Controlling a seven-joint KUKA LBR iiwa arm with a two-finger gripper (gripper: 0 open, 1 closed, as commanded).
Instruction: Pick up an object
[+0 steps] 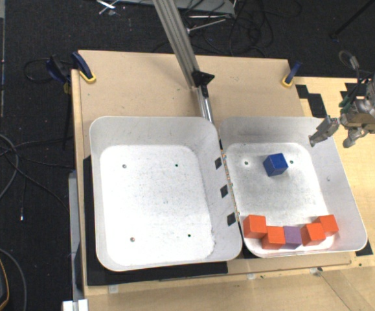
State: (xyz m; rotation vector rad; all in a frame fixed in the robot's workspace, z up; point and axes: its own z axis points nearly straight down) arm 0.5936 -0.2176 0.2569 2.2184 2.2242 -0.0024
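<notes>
A blue cube [276, 164] lies in the far middle of the right bin [342, 193]. Along that bin's near wall sit several orange blocks [256, 225] in a row, with a purple block [292, 236] among them. My gripper [335, 135] hangs at the right bin's far right rim, well right of the blue cube. Its two fingers [320, 132] are spread apart with nothing between them, so it is open.
The left bin [103, 173] lies beside the right one on a wooden bench [142, 83]. A slanted metal pole [181, 37] rises from the gap between the bins' far ends. Yellow-tipped clamps [83, 67] grip the bench's far corners.
</notes>
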